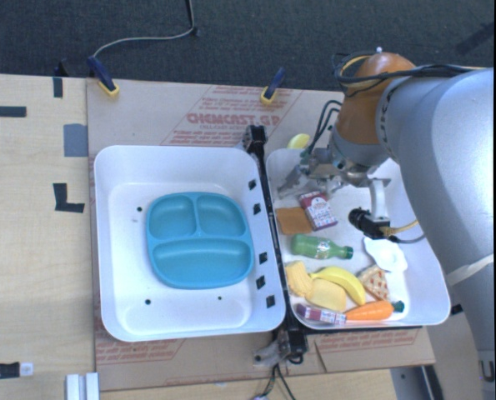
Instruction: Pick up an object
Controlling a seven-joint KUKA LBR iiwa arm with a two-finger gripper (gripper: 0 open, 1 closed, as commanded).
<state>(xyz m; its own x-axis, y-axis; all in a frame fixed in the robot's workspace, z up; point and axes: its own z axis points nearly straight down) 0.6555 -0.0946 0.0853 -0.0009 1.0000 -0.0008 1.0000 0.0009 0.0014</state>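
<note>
My gripper [314, 185] hangs over the far part of the right bin [427, 283], open, with nothing between its fingers. Just below it lie a small red and white packet [318, 211] and a flat brown square [291, 220]. A yellow round thing [298, 142] sits at the bin's far edge, behind the gripper. Nearer the front lie a green bottle [318, 247], a banana [345, 280], a pale yellow lump [301, 277], a carrot [368, 311], a red-speckled wedge [375, 283], a white crumpled piece [386, 253] and a red and white tube [318, 313].
The left bin [114, 223] holds a blue divided plate [201, 238]. A black-clipped wall [263, 223] separates the two bins. The grey arm [448, 157] covers the right bin's far right side. Brown cardboard [214, 119] lies under both bins.
</note>
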